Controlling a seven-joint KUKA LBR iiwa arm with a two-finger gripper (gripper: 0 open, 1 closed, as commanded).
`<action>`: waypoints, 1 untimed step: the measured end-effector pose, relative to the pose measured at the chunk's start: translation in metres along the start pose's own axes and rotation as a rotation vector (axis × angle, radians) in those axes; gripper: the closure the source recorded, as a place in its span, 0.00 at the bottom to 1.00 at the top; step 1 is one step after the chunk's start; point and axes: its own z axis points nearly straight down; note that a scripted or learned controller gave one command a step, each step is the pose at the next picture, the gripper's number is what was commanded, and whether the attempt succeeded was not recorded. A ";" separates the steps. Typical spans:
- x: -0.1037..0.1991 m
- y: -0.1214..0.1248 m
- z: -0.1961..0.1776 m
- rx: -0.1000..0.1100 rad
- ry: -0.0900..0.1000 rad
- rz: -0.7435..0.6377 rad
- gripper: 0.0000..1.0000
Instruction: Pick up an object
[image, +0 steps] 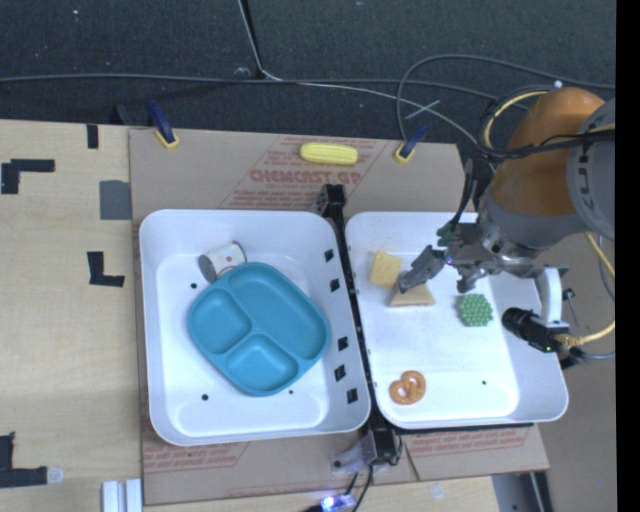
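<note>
The claw (443, 272) hangs spread open, holding nothing, over the tan wedge-shaped toy bread slice (412, 293) in the right bin; likely light, stiff, best pinched across its flat sides.

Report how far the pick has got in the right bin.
Done: the arm has reached over the right bin, with the gripper low beside the tan wedge and yellow block. In hand: nothing visibly between the fingers; every item lies on the bin floor. Left: grasp and lift one. The green ball and pretzel lie untouched.
</note>
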 end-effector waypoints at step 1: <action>0.000 0.002 -0.005 -0.011 -0.001 -0.002 0.00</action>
